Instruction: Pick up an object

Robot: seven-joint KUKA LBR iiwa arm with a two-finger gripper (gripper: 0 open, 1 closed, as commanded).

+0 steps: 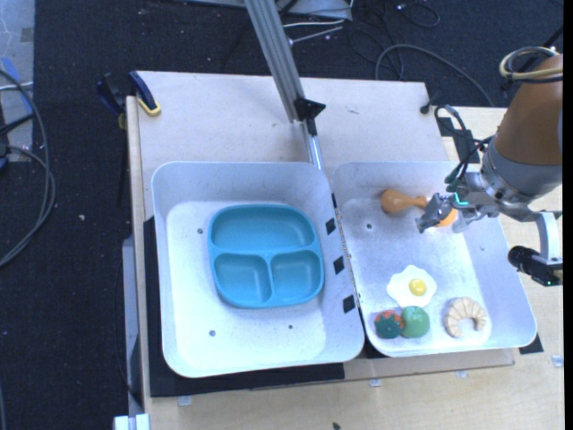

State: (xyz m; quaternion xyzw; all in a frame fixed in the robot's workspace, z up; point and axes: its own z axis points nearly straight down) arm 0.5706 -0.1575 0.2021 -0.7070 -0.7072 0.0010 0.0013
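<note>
In the right bin (501,271) lie a brown-orange drumstick (397,202) at the back, a fried egg (412,286) in the middle, a green and red vegetable piece (402,322) at the front and a pale croissant-shaped piece (466,317) beside it. My gripper (436,218) hangs low over the back of the right bin, just right of the drumstick's thin end. A small orange patch shows at the gripper's tip; what it belongs to is unclear.
The left bin (179,240) holds a blue divided plate (266,254). A slanted metal pole (279,52) rises from between the bins at the back. The arm's grey body and orange band (528,141) stand over the right bin's far right edge.
</note>
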